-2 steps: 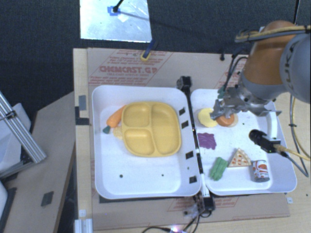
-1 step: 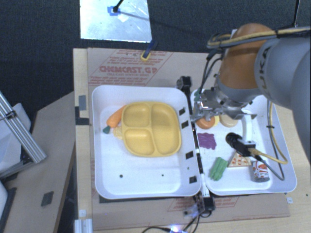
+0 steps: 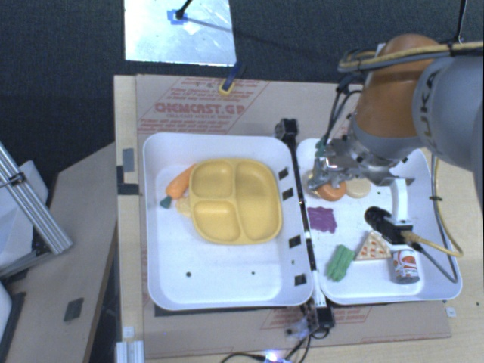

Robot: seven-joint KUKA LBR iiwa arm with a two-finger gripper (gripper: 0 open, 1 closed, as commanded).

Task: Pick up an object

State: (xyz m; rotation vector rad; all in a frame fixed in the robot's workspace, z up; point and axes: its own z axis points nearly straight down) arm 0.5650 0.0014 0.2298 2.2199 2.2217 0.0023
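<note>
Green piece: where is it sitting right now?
In the camera view, the green piece lies in the right-hand bin, near its front corner by the divider, below the purple piece and beside the pizza slice.

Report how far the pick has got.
Done: the approach. The tool sits low over the right bin, right at the orange round piece. In hand: nothing I can confirm; the view does not settle whether the piece is gripped, and it looks to be resting on the bin floor. Left: a sure grip and the lift. The purple piece, green piece and can lie apart from the tool.
</note>
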